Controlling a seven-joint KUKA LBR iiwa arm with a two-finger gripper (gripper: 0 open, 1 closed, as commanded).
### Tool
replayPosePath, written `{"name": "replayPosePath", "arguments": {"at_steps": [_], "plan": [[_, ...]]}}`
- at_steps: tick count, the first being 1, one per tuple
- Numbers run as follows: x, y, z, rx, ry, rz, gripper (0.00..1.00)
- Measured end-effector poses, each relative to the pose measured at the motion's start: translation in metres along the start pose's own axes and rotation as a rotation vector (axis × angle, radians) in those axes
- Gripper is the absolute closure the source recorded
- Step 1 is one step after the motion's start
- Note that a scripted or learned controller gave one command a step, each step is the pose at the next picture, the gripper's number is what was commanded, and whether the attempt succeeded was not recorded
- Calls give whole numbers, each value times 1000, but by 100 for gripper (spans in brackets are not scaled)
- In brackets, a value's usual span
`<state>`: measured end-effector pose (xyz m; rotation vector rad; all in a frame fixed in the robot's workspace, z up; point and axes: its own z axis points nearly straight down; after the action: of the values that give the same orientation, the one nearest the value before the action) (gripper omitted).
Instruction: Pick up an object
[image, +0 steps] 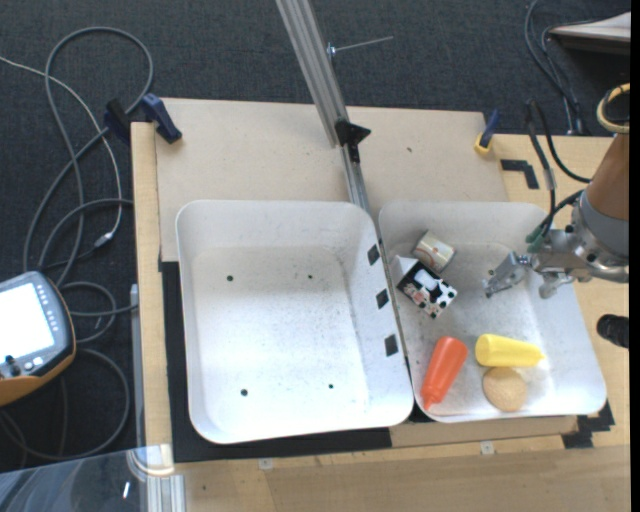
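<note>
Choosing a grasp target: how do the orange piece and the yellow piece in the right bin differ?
The orange piece is longer and lies at a slant against the bin's left wall; the yellow piece is shorter and lies nearly level, further right, just above a tan round object. Both are smooth, elongated and lie flat in the right bin.

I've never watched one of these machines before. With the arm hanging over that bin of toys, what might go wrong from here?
1. The pincer sits over bare bin floor, apart from every object, so it may grab nothing.
2. The yellow plastic banana-like piece, round tan ball and orange plastic cone crowd one corner; reaching one may knock another.
3. They lie near the right white bin's wall, which the pincer could bump.
</note>
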<state>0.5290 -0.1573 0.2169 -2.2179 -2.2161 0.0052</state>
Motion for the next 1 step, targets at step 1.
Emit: {"name": "replayPosePath", "arguments": {"at_steps": [1], "plan": [[1, -3, 63, 2, 1, 0, 0]]}}
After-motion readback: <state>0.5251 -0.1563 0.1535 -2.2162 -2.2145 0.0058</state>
